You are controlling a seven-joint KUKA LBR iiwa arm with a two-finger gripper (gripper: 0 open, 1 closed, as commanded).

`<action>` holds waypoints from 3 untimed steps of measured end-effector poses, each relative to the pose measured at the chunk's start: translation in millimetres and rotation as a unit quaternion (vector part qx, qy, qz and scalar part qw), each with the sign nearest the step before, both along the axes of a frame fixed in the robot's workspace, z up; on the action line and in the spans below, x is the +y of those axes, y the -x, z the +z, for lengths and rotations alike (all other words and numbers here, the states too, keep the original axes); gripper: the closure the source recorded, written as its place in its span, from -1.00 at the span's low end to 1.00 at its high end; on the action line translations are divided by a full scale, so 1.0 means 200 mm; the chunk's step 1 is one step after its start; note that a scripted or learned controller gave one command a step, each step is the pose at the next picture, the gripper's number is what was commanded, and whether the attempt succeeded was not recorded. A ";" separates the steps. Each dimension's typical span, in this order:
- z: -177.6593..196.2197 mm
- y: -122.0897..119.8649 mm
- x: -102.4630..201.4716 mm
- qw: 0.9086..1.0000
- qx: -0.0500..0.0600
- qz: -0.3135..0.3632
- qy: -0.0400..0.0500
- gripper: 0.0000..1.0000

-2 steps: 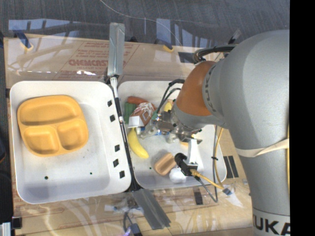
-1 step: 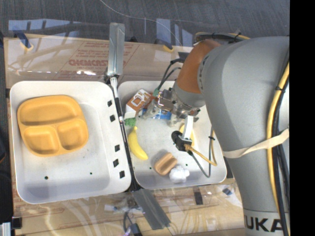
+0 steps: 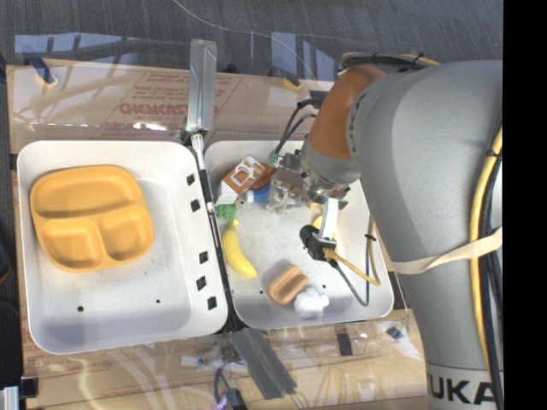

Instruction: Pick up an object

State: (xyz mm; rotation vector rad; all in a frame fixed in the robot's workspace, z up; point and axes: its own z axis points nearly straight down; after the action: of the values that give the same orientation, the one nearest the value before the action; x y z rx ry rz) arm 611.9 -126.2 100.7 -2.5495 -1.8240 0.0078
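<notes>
camera view | gripper (image 3: 286, 190) fingers: cannot tell | banana (image 3: 237, 250) yellow, curved, green-tipped, lying free

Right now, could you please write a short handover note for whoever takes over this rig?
Gripper: low in the right bin, near its back; finger state not visible, no object seen held.
Right bin: banana by the left wall, brown box at the back, tan bread-like piece and white lump in front.
Left bin: yellow divided plate.
Done: no pick confirmed.
Left: grasp and lift one object.
</notes>
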 end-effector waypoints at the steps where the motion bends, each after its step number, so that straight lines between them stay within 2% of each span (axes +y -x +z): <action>1: 0.00 0.03 0.02 0.999 0.001 -0.047 0.000 1.00; 2: 1.02 0.40 0.03 0.992 -0.007 -0.128 0.001 1.00; 3: 1.31 0.55 -0.16 0.967 -0.004 -0.255 0.002 1.00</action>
State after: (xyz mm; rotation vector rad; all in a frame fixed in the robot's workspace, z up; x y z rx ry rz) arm 501.8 -157.4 363.3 -2.9371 -1.1172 -0.0010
